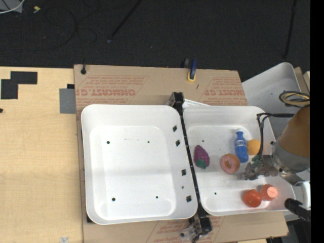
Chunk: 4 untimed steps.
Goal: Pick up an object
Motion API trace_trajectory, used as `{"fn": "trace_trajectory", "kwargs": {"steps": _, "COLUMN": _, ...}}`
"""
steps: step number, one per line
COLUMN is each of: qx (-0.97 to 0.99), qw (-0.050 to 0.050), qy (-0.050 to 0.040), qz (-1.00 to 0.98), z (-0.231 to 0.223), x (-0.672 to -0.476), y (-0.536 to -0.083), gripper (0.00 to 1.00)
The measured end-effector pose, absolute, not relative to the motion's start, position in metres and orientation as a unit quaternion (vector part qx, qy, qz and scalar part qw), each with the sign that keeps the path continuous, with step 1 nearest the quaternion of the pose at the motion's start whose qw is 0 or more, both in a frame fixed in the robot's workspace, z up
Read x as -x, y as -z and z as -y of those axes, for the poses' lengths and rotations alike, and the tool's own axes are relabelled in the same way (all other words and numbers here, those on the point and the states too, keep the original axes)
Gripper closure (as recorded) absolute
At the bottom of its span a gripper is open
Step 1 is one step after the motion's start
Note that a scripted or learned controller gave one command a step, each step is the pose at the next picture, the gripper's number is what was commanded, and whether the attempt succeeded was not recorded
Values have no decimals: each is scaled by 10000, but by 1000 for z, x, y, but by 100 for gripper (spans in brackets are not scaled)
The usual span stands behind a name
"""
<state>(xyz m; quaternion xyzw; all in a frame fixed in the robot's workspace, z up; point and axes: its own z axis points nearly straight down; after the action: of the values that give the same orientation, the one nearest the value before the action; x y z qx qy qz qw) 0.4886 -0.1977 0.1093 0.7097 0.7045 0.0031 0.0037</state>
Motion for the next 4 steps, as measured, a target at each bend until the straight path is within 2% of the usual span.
{"fn": "trace_trajectory", "kwargs": {"steps": 1, "qx": -7046, "qw": 17, "qy": -16, "qz": -7096, "z": 148, "x": -581, "y": -129, "gripper": 100}}
{"fn": "trace_trajectory", "kwargs": {"steps": 2, "qx": -7056, "qw": 75, "qy": -50, "qz": -7085, "z": 121, "x": -646, "y": -433, "gripper": 100}}
{"fn": "trace_trajectory", "kwargs": {"steps": 3, "qx": -7061, "qw": 47, "qy": -31, "qz": -7081, "z": 111, "x": -644, "y": -546, "gripper": 100}}
{"fn": "trace_trajectory", "kwargs": {"steps": 4, "qx": -7079, "qw": -17, "qy": 22, "qz": -7063, "z": 180, "x": -644, "y": -473, "gripper": 100}}
